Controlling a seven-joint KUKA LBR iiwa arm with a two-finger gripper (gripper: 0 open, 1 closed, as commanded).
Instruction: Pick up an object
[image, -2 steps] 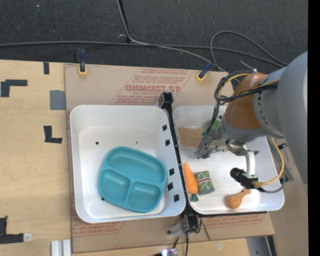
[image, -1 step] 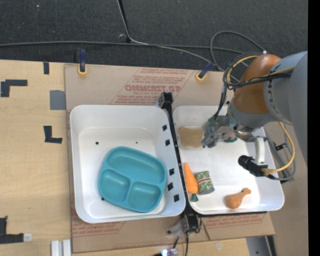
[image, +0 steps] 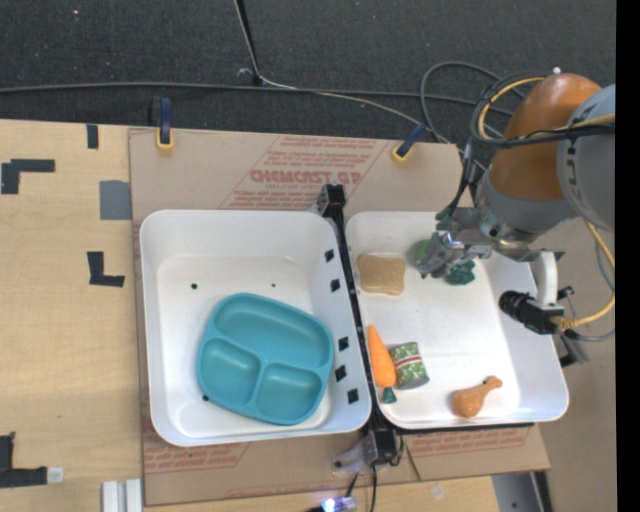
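Note:
My gripper (image: 442, 257) hangs low over the upper part of the right bin (image: 520, 345). A small dark green object (image: 463, 273) lies right at its tip, partly hidden by it; whether it is gripped is not visible. A tan slice of bread (image: 381, 274) lies just left of the gripper. Nearer the front are an orange carrot (image: 379, 358) along the bin's left wall, a green patterned packet (image: 408, 364) beside it, and an orange-brown drumstick (image: 475, 397) at the front right.
The left bin (image: 175, 300) holds a teal divided plate (image: 265, 358). A black divider (image: 345, 300) runs between the bins. The arm's grey body with its orange band (image: 545, 120) and cables looms over the right bin's far corner.

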